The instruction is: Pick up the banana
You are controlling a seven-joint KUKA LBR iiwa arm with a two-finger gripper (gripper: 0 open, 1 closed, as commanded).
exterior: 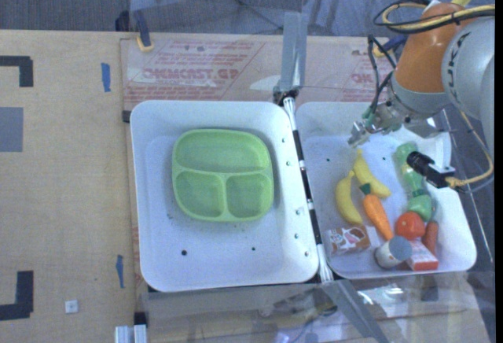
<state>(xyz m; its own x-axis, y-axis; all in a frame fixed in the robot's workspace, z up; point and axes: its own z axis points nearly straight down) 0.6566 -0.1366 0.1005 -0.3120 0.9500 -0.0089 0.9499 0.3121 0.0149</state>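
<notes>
The gripper (363,134) is too small to read; I cannot tell its state. Just below, the banana (346,199) touches a carrot (376,213).

glossy plastic banana (346,200), matt green plate (223,175)

The grey arm (464,58) with its orange band is reaching in from the right over the right bin (330,125), and its gripper (366,129) is hanging near that bin's far edge, just above the upper tip of one banana (369,178). A second banana (346,200) is lying beside it toward the bin's left wall, with a carrot (377,215) resting between them and the near edge. A tomato (409,225) and green pieces (414,176) are sitting toward the right wall. In the left bin (149,255), a green divided plate (223,175) is lying near the middle
</notes>
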